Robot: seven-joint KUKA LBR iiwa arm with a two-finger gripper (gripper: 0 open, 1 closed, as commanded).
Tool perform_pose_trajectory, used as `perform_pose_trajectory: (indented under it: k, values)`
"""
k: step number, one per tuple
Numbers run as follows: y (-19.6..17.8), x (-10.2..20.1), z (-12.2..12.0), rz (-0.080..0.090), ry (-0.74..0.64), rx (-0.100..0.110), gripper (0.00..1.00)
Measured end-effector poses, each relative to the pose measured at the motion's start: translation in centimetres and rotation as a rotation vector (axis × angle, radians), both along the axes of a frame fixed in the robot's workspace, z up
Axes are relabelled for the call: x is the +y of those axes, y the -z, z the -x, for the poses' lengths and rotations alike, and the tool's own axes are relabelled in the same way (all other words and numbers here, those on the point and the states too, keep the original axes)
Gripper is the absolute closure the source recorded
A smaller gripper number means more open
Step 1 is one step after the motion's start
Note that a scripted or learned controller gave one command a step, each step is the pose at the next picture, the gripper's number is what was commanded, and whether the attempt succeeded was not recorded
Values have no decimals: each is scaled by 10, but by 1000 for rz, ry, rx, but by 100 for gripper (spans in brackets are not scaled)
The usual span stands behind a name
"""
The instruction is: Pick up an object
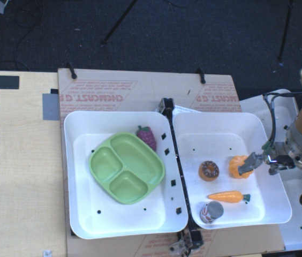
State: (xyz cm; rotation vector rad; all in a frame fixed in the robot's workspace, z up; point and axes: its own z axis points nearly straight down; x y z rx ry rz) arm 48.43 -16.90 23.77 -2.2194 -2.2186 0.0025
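A: So, largest first, we see two shallow white bins on the bench [22, 159]: the left bin [81, 218] holds a smooth green divided plate [126, 167], three compartments, with purple grapes [146, 137] just beside its far rim.

B: And the right bin [271, 210]?

A: We count an orange carrot [227, 197], long and tapered; a rounded orange fruit [236, 165]; a chocolate doughnut [209, 171], ring-shaped; a small can [211, 212] near the front wall.

B: The tool [248, 165]?

A: It touches the orange fruit's right side; we cannot tell whether it grips.
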Motion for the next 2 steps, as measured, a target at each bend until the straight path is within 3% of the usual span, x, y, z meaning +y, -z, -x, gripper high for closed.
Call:
perform_pose_trajectory:
  k: [2]
  values:
    - [98,6,-11,-2,0,4,0]
